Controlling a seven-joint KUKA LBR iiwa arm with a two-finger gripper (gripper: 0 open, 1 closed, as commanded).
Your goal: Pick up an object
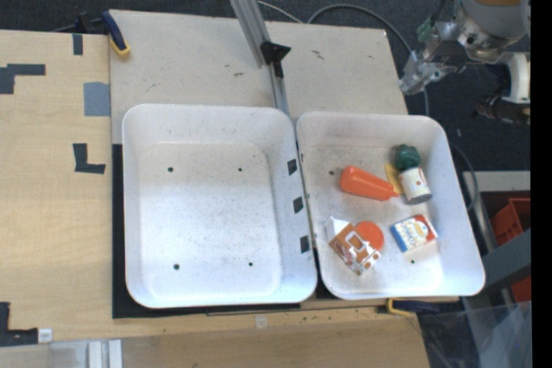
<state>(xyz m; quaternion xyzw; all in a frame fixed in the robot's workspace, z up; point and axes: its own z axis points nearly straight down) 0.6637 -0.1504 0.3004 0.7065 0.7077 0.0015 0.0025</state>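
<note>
The right bin point(448, 142) holds an orange carrot-shaped piece point(366, 184), a small bottle with a dark green cap point(411, 172), a blue and white carton point(412, 234), and an orange and white packet with an orange ball against it point(358, 246). My gripper point(414, 77) hangs above the bench past the right bin's far right corner, apart from every object. Nothing shows between its tips.
The left bin point(138, 185) sits beside the right one. A slanted metal pole point(246, 0) comes down to the bins' shared far edge. A cable point(345, 11) loops over the bench behind. A blue and yellow clamp point(116, 34) sits at far left.
</note>
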